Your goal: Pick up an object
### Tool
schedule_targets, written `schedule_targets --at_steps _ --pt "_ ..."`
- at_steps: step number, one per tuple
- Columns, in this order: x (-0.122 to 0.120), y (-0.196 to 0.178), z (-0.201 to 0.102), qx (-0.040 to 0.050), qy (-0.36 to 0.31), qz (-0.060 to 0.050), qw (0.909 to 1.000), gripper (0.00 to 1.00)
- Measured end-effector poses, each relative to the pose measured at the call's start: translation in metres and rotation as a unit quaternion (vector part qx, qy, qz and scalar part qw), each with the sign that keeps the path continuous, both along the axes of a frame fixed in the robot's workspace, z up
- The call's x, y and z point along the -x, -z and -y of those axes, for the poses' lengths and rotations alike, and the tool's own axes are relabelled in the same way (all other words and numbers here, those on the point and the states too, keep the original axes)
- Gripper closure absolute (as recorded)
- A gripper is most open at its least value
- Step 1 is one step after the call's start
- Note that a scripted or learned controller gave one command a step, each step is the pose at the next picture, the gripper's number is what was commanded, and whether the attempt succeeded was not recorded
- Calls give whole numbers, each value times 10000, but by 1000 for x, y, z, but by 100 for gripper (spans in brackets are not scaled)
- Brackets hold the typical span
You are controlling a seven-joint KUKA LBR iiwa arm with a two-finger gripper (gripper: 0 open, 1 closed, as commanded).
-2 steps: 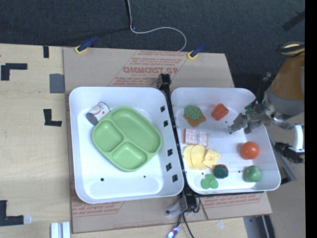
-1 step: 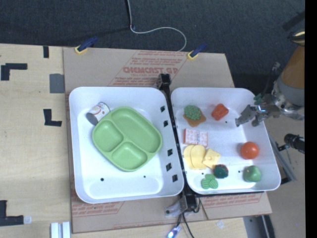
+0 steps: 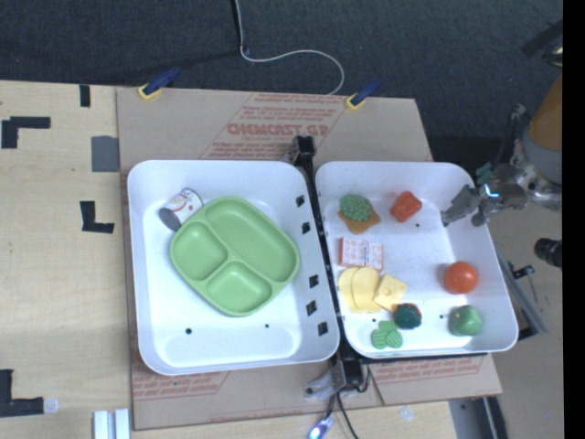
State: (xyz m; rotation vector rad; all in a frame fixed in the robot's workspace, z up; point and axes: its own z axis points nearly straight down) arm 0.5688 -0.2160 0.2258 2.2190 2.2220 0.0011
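Wood-tone tabletop (image 3: 55, 273) with a cardboard sheet (image 3: 265, 122) under two white bins, dark carpet behind at 12 o'clock.

Left bin (image 3: 151, 337): green divided plate (image 3: 235, 256) in the middle, small cup-like item (image 3: 180, 208) touching its edge at 10 o'clock.

Right bin (image 3: 430, 174) holds the pick candidates:
- green-topped piece (image 3: 357, 210) at 11 o'clock
- orange-red block (image 3: 405, 206) at 12 o'clock
- pink wafer-like square (image 3: 360, 251) just below the green-topped piece
- yellow slices (image 3: 370, 290) near centre-left, touching each other
- red ball (image 3: 461, 277) at 3 o'clock
- green round fruit (image 3: 466, 320) at 5 o'clock
- dark red/green berry (image 3: 407, 315) and green leafy bit (image 3: 387, 337) at 6 o'clock

Gripper (image 3: 464, 208) sits at the right bin's 2 o'clock rim, arm coming in from 3 o'clock. Jaws: can't tell open or closed, too small and dark at this angle. Nothing visible between them.

Progress: my read is nothing is picked yet. Every item lies on the bin floor, none lifted. Gripper is at the bin edge, apart from all objects; nearest are the orange-red block and the red ball. Left to do: choose a target, move over it, descend, close, lift. Basically the whole task.
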Motion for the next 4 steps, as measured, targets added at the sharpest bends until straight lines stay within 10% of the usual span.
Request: schedule_targets --at_steps 4 --pt "-77 5 -190 -5 -21 -2 10000 100"
